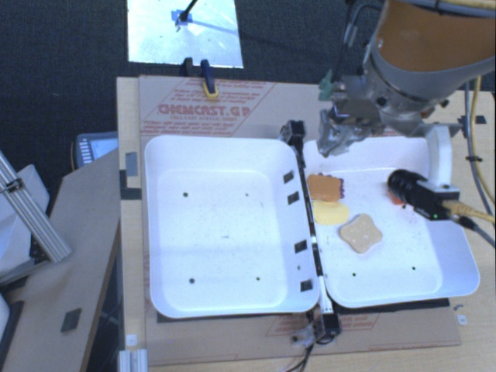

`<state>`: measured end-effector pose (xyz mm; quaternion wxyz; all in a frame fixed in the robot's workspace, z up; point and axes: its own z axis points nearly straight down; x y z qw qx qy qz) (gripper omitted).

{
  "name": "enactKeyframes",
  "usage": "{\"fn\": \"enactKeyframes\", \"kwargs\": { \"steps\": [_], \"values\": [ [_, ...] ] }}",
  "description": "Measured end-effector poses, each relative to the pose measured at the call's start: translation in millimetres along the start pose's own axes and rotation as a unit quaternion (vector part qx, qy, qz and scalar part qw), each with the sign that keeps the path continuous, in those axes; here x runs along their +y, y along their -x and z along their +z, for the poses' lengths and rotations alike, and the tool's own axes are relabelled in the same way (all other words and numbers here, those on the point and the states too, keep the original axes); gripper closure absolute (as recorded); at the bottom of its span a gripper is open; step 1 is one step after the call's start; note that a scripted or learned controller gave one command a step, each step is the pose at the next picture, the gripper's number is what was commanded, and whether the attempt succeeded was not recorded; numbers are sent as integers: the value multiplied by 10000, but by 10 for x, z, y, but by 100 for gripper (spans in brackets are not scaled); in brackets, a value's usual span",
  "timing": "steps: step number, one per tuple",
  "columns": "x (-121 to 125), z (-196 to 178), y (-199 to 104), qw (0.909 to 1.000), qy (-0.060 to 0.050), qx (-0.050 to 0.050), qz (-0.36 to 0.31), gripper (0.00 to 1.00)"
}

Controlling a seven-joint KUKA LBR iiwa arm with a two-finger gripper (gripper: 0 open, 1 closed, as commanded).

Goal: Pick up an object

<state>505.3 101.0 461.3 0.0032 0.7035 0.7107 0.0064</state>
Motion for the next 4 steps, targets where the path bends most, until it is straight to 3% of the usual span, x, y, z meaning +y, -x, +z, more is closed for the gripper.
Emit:
{"fn": "enactKeyframes", "kwargs": {
  "steps": [1, 2, 3, 4],
  "values": [
    [-158, -358, -839, 10000, -41, 0, -14, 100],
    [-174, -451, -1217, 10000, -53, -6, 9, 100],
    [-171, -445, -1194, 10000, -60, -15, 23, 0],
    [-166, -559, -1198, 10000, -47, -6, -6, 100]
  ]
}}
